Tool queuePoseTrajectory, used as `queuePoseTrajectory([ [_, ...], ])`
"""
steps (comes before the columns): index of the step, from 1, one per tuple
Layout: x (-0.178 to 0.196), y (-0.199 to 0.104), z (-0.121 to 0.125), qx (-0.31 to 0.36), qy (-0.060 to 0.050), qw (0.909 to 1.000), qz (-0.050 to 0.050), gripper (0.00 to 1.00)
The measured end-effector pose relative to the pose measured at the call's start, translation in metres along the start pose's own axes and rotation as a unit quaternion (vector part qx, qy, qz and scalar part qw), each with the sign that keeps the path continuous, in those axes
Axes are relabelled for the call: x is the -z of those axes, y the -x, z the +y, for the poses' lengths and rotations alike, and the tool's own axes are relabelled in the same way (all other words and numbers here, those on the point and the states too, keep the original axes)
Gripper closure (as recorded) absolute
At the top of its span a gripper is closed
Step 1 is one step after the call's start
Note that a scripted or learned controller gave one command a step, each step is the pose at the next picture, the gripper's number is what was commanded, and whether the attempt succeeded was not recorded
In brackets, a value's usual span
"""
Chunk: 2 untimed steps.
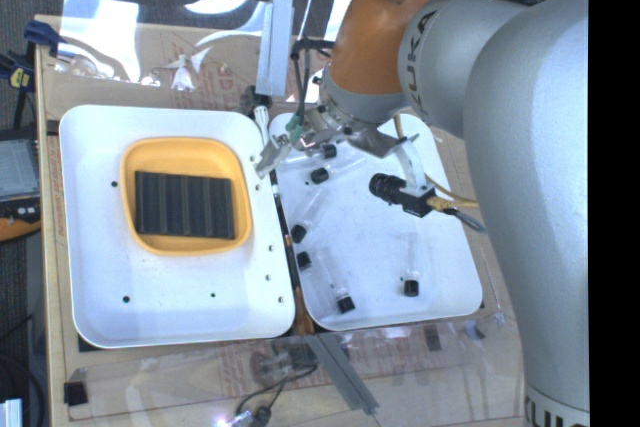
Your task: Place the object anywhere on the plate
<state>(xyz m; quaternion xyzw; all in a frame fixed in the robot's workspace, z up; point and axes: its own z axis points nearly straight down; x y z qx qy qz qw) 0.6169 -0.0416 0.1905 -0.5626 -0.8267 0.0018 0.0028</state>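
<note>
Plate (148,165) in the left bin (90,275) carries a dark ridged block (187,205), so placing looks done; the gripper (296,133) hangs over the right bin (445,260), open or closed I cannot tell.

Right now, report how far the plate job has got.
Done: nothing visible; the yellow plate in the left bin carries a dark ribbed insert but no placed object. In hand: the arm is over the right bin's upper left corner, gripper low near the divider; I can't tell whether it holds anything. Left: grasp, carry, place.
</note>
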Motion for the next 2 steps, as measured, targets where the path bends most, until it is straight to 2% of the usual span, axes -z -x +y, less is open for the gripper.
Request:
queuePoseTrajectory([
  [1,0.001,-0.035,0.028,0.001,0.002,1.0,-0.002,0.0],
  [2,0.002,-0.088,0.063,0.112,0.003,0.9937,-0.002,0.0],
])
